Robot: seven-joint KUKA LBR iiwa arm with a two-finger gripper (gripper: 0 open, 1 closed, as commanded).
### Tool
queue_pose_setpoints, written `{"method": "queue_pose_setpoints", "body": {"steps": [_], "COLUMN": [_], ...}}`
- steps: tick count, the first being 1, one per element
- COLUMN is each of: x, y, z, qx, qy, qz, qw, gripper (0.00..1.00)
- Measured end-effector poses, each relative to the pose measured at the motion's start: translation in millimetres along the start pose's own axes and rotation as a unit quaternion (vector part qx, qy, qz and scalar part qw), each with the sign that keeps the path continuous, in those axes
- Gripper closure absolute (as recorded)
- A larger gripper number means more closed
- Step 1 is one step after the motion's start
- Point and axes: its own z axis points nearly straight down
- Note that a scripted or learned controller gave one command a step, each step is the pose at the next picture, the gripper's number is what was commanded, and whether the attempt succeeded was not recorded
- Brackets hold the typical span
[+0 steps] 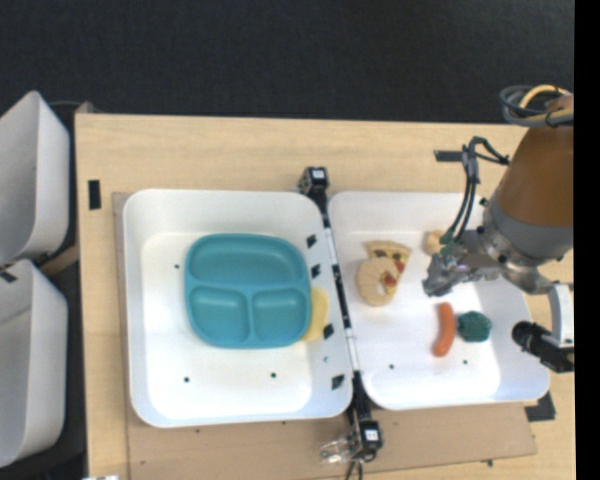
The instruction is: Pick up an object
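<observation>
1. You have the gripper (442, 274) low in the right bin (420, 393); finger state: can't tell from this angle.
2. Nearest target is the orange sausage (443, 329), just below the gripper, green piece (473, 325) touching its far side.
3. Pizza slice (383, 271) sits just beside, toward the divider.
4. Centre over the sausage's middle and keep clear of the green piece.

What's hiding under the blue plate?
A yellow thing pokes out from under the teal divided plate's right edge in the left bin. Most of it is covered, so I can't tell what it is.
</observation>
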Motion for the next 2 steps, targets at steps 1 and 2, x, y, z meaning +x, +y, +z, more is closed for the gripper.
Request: {"method": "queue_pose_setpoints", "body": {"steps": [1,2], "x": [54,99], "y": [-10,-16], "z": [7,8], "qx": [0.002,0.001], "qy": [0.001,0.001], "qz": [-0.001,-0.001], "qw": [1.0000,1.0000], "gripper": [1.00,1.00]}}
